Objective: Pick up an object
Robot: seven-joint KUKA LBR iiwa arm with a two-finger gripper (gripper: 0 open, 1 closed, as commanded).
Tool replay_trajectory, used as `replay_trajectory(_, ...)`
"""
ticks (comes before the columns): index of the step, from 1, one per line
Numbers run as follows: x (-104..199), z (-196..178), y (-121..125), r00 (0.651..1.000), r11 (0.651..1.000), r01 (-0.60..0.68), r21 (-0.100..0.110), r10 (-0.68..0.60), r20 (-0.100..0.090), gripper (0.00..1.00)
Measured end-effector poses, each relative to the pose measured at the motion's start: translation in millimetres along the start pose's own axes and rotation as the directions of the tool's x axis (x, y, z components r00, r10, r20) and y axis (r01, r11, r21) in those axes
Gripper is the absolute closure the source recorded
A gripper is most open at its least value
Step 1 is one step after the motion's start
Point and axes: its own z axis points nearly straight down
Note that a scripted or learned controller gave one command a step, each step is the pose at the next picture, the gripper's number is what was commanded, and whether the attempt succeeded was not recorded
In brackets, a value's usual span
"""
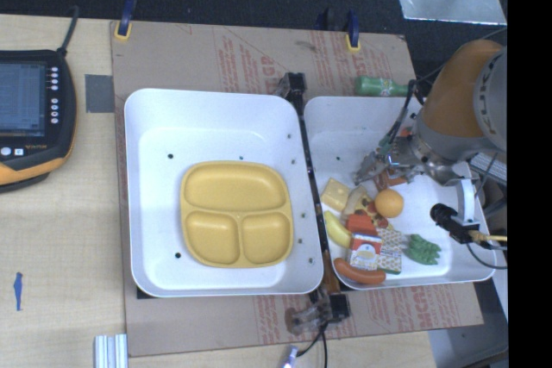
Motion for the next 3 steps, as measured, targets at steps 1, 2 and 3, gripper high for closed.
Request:
replay_trajectory(1, -2, -11, 0, 1.000, 1.000, 0.001, 0.000, -0.001, 0.002, 1.00)
replay_trajectory(2, 77, -100, 5, 1.000, 1.000, 0.000, -0.002, 0.000, -0.001, 1.00)
replay_trajectory(3, 121, -134, 2, 1.000, 1.000, -0.001, -0.001, 0.001, -0.001, 1.00)
